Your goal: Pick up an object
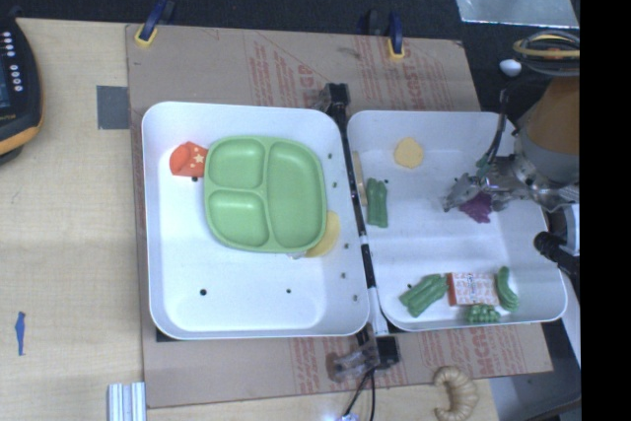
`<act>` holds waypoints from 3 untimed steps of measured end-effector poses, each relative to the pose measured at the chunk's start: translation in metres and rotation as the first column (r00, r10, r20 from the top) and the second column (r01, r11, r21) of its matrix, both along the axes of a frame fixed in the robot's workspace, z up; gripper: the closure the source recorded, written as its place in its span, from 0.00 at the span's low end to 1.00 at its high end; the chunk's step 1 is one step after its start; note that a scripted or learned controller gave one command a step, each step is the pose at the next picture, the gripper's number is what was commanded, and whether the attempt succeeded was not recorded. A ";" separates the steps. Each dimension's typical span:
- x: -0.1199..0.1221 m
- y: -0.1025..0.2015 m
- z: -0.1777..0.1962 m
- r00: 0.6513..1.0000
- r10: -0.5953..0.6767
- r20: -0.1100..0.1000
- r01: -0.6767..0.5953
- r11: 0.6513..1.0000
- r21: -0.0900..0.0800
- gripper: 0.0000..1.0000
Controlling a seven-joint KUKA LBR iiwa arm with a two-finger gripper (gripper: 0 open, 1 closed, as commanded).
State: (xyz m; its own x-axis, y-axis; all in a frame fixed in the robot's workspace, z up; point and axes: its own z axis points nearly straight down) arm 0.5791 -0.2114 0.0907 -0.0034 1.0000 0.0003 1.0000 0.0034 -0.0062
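The arm (552, 128) reaches in from the right over the right bin (434, 128). Its jaws (476, 195) sit low in that bin, right at a small purple thing (480, 208); the purple thing touches or lies just under the fingertips, and I cannot tell whether the jaws are open or closed, or gripping it.

Also in the right bin: a yellow disc (408, 153) near the far wall, a green pod (377, 202) by the left wall, and along the near wall a green bundle (423, 295), a red-and-white packet (471, 288), a green pepper (507, 289) and small peas (482, 315).

The left bin (177, 291) holds a green divided plate (265, 193), a red piece (187, 159) touching its left edge and a yellow piece (325, 237) peeking out from under its right corner.
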 end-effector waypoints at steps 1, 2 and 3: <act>0.002 -0.001 0.013 1.000 0.001 0.003 -0.001 1.000 -0.001 1.00; 0.001 -0.001 0.013 1.000 0.001 0.002 -0.001 1.000 -0.001 0.00; 0.002 -0.002 0.023 1.000 0.001 0.002 -0.001 1.000 -0.001 1.00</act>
